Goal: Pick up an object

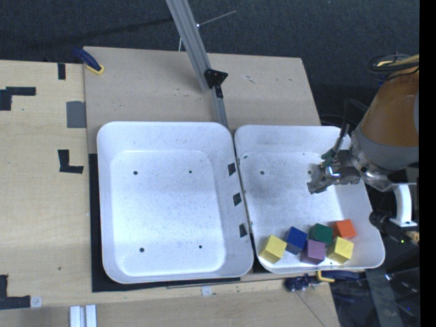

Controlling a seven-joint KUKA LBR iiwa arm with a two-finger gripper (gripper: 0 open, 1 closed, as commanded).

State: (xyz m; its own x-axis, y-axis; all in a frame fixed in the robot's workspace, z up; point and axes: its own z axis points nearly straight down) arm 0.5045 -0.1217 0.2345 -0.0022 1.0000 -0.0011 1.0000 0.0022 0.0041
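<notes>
Six blocks (pixel 310 242) cluster tight at lower right of the right bin (pixel 286 142); gripper (pixel 319 182) hovers above them, mid-right, grasp state unreadable. Risk: crowded cubes, so the descent could shove neighbours and miss.

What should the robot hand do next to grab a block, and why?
Probably move toward the near edge of the right bin, then lower. The gripper sits over bare floor, while the blocks cluster there: yellow, blue, green, purple, orange.
</notes>
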